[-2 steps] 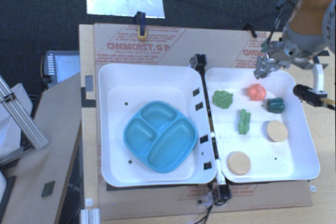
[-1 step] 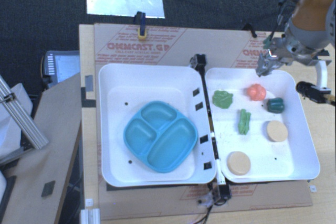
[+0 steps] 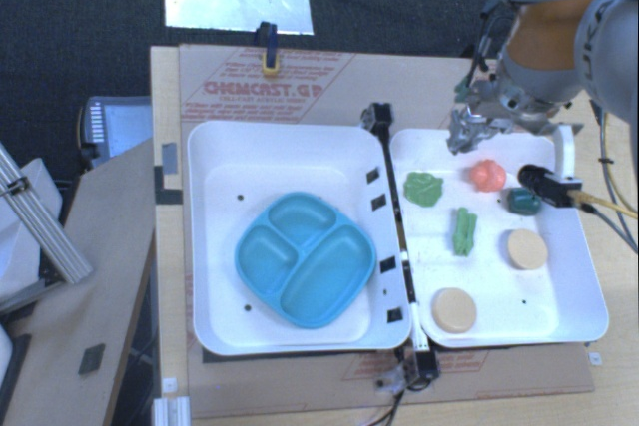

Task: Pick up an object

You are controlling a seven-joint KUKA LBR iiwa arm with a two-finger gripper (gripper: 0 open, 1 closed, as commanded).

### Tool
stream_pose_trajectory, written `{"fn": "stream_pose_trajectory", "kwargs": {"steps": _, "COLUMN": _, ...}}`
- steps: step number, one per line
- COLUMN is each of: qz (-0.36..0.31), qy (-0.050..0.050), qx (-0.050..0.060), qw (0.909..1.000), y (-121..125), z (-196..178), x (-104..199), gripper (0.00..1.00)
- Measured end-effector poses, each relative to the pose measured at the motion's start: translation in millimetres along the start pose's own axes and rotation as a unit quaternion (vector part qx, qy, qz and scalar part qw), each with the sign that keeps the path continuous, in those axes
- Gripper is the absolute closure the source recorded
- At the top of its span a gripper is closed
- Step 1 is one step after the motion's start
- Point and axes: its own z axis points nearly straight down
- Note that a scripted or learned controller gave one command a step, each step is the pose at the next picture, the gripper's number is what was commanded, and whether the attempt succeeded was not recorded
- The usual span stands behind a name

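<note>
Nearest the camera, in the right bin (image 3: 584, 314), a tan disc (image 3: 454, 309) lies flat near the front wall, with a second tan round (image 3: 525, 249) a little farther back and to the right. Between them and the divider sits a small green ridged piece (image 3: 464, 231), upright along the bin's depth, and beyond it a leafy green lump (image 3: 423, 188). A dark teal piece (image 3: 521, 203) rests beside a black fitting at the right wall. The left bin (image 3: 215, 165) carries a blue sectioned plate (image 3: 305, 257).

Farthest back among the loose things is the orange-pink lump (image 3: 488, 175), rounded and soft-looking with a slightly mottled top. It seems the likeliest target, since the tool (image 3: 465, 137) hangs just behind and to its left, above the bin's rear part. How far its jaws stand apart I cannot tell, and nothing shows between them.

To do this step well, the arm should centre over the lump before descending, straddle its widest part, and stay clear of the teal piece and the rear wall
</note>
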Motion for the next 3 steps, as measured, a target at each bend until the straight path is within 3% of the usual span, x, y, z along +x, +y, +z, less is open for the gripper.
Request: {"fn": "stream_pose_trajectory", "kwargs": {"steps": 3, "qz": 0.0, "qy": 0.0, "qx": -0.001, "qw": 1.0, "y": -1.7, "z": -9.8, "x": 155.9, "gripper": 1.0}}
